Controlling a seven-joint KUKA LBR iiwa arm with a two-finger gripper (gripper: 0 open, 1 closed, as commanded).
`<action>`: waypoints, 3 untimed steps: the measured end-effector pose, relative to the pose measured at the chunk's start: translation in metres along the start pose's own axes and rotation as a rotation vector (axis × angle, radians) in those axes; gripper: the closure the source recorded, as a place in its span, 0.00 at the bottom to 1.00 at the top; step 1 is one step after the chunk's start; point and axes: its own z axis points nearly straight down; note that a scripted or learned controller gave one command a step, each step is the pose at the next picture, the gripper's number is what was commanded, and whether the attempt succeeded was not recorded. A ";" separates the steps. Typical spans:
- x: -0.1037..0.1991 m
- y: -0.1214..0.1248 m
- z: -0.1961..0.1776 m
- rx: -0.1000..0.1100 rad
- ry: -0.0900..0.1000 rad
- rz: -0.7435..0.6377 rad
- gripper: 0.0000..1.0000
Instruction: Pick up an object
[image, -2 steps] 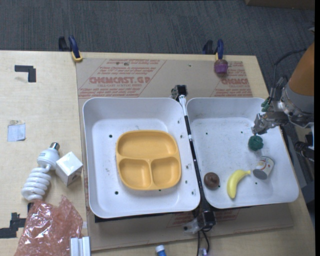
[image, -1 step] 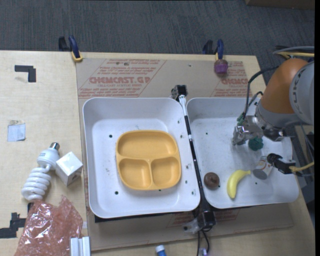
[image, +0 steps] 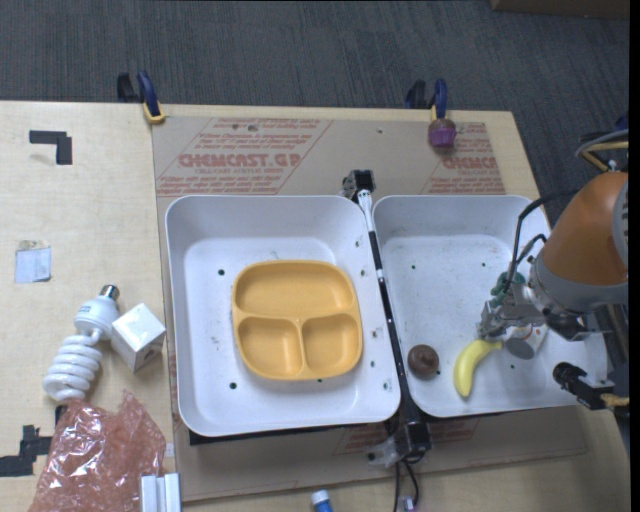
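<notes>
gripper (image: 497, 322) low in right bin (image: 440, 260), near its right edge, just above banana (image: 468, 366) top end. can't tell its state. brown ball (image: 423, 360) by bin's left wall.

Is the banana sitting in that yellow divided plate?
No, the banana lies in the right bin, while the yellow plate sits in the left one.

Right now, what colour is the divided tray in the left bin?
Yellow-orange, plain with no pattern. The divided tray shows clearly in the camera view.
</notes>
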 end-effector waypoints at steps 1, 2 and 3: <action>-0.001 0.001 -0.010 -0.003 -0.001 0.002 1.00; 0.060 0.003 -0.090 -0.002 -0.001 -0.002 1.00; 0.054 0.003 -0.094 -0.001 -0.001 -0.001 1.00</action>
